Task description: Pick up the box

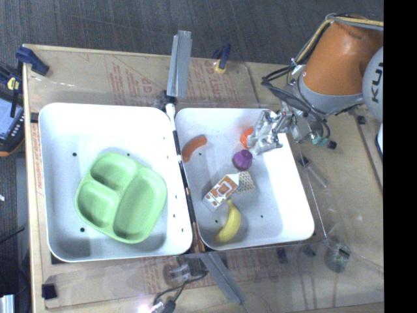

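Two shallow white plastic bins sit side by side on the wooden bench; the right bin (296, 204) carries the loose items, the left bin (58, 175) one tray. The metal two-finger gripper (266, 135) hangs over the right bin's upper part, close to its top wall and nearer its right wall than the divider between the bins. Open white floor lies below and to the right of the gripper, reaching the bin's lower right corner; the space to its lower left is crowded.

Finger spread: cannot tell, the tips blur together with cables and bracket. Nothing is visibly held between them. A small orange piece (247, 136) lies just left of the gripper, touching or nearly touching it; cannot tell which. The round purple fruit-shaped toy (243, 159) is just below-left of the gripper, apart from it.

The small white carton box with orange print (221, 191) lies flat and tilted further down-left of the gripper, well apart, near the bin's middle. A yellow plastic banana (229, 223) lies right below the box, touching or almost. A reddish-orange sausage-shaped toy (193, 146) is left of the gripper near the divider.

Counts: two bins, one box, one banana, one sausage, one purple fruit, one orange piece, one green three-compartment plastic tray (122, 197) in the left bin, far left of the gripper.
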`<state>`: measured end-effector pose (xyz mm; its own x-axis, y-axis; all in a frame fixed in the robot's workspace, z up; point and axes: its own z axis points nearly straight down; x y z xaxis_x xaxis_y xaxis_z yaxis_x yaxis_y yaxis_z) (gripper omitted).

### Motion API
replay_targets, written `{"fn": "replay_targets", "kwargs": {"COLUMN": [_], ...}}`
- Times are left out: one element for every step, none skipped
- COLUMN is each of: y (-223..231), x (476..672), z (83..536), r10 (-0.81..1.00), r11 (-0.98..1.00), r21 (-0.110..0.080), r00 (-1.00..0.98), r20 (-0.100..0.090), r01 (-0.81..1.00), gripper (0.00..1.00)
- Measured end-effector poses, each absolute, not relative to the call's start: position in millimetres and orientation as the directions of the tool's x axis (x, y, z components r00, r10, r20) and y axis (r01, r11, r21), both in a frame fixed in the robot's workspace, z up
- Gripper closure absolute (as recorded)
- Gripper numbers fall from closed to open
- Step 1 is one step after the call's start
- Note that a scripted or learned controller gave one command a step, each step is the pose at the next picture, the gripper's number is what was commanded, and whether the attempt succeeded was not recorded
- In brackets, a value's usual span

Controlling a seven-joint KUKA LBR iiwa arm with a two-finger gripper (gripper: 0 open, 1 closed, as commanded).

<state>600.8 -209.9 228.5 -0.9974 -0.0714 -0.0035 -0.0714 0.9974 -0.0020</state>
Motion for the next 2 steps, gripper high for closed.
{"fn": "replay_targets", "kwargs": {"y": [-175,-209], "x": [586.9,569.9], "z": [241,209], "r10": [-0.382,-0.564], "r11": [0.924,0.826], "r21": [0.0,0.0], "r00": [-0.924,-0.826], "r20": [0.001,0.0], "r01": [-0.382,-0.564], "gripper": [1.0,1.0]}}
